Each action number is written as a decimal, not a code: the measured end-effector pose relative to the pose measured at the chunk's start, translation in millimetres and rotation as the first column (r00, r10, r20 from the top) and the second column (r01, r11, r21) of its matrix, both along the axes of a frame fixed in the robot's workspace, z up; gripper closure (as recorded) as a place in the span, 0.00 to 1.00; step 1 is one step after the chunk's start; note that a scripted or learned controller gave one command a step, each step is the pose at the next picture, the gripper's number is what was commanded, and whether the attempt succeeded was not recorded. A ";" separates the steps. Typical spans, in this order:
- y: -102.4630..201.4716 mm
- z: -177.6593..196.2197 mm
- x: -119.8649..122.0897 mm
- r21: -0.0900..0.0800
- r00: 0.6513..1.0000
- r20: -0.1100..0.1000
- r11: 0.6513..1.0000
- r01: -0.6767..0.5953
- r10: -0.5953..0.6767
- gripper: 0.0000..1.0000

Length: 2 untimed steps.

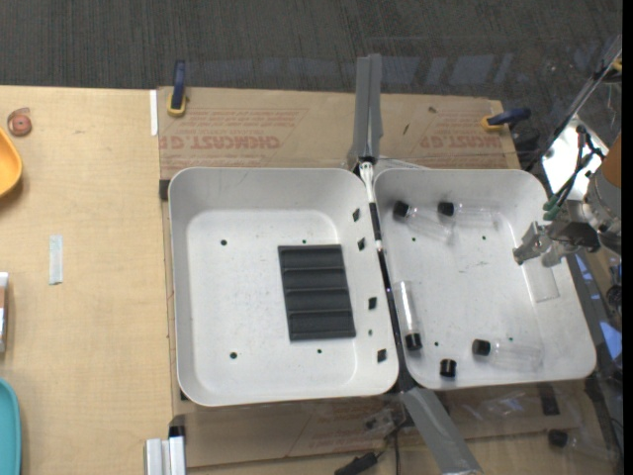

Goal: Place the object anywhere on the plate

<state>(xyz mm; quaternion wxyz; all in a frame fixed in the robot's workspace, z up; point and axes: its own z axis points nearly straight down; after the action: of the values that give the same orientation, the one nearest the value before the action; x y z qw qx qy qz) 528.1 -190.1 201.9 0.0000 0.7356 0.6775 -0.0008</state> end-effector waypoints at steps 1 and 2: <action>68.5 31.5 37.4 -0.001 0.979 -0.002 0.979 0.202 -0.202 1.00; 152.1 -12.1 68.2 -0.002 0.965 -0.004 0.965 0.263 -0.263 1.00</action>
<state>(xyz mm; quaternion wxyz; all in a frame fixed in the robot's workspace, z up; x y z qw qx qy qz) 596.3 -38.0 189.8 -0.0009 0.8189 0.5739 -0.0026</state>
